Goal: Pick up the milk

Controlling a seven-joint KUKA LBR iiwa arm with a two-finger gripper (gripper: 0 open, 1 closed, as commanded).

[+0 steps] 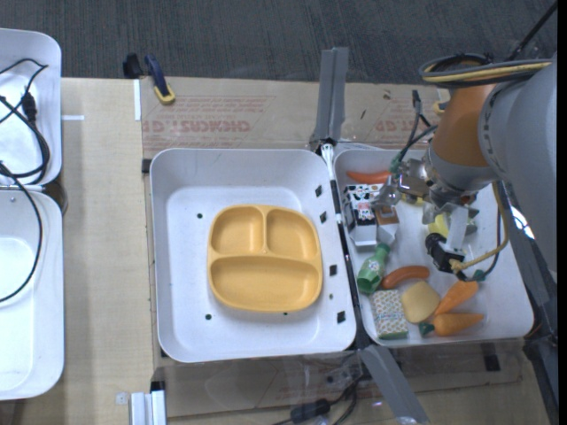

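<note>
- Milk (361, 205): small carton with cow-patch print, at the left wall of the right bin (509, 319), upper half; a red sausage (367, 176) just above it, a green bottle (373, 268) below
- Hand (388, 204): over the right bin, just right of the milk, at its edge; grip state cannot be told from this angle
- Left bin (177, 237): holds a yellow divided plate (264, 258), centred
- Right bin, lower part: two carrots (456, 311), a second sausage (406, 277), a cracker-like block (389, 313); crowded together
</note>
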